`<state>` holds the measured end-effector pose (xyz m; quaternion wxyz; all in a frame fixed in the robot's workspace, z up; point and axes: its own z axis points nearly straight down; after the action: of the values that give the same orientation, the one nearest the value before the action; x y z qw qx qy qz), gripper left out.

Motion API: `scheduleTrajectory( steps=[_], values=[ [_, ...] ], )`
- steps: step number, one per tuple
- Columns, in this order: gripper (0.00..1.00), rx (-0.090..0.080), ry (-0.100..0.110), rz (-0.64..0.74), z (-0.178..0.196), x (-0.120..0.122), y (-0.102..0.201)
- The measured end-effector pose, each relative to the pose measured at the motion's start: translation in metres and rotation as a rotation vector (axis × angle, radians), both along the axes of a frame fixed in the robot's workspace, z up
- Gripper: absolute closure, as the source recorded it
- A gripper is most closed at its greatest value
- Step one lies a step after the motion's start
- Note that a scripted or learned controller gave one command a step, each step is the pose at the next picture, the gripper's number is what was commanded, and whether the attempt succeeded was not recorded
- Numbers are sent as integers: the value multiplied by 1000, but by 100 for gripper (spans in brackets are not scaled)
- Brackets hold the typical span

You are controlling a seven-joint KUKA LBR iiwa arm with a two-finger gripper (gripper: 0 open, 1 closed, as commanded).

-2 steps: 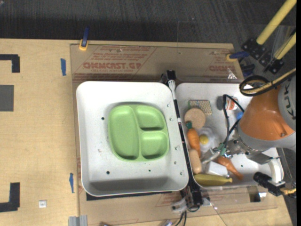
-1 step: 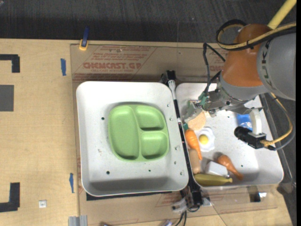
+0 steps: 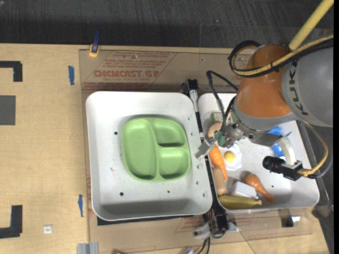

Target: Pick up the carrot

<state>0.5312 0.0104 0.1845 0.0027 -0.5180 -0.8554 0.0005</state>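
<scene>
The gripper (image 3: 216,142) hangs low at the near-left corner of the right bin (image 3: 310,192), but from here I cannot tell how it is set, and the risk I see is a miss: it is crowded against the bin's wall and the fried egg (image 3: 231,156), so a closing pinch could catch those or nudge the carrot aside. The carrot (image 3: 218,162) lies just below the tip, apparently touching it, slanting away toward the yellow banana (image 3: 238,201).

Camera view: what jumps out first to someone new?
The green tray sits in the middle of the left bin. The arm with its orange band looms over the right bin, its gripper low beside the carrot near the divider, among toy foods.
</scene>
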Motion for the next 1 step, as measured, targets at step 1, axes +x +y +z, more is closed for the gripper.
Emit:
scheduleTrajectory(
  steps=[1],
  values=[
    [0, -3, 2, -456, 0, -30, -52]
  ],
)
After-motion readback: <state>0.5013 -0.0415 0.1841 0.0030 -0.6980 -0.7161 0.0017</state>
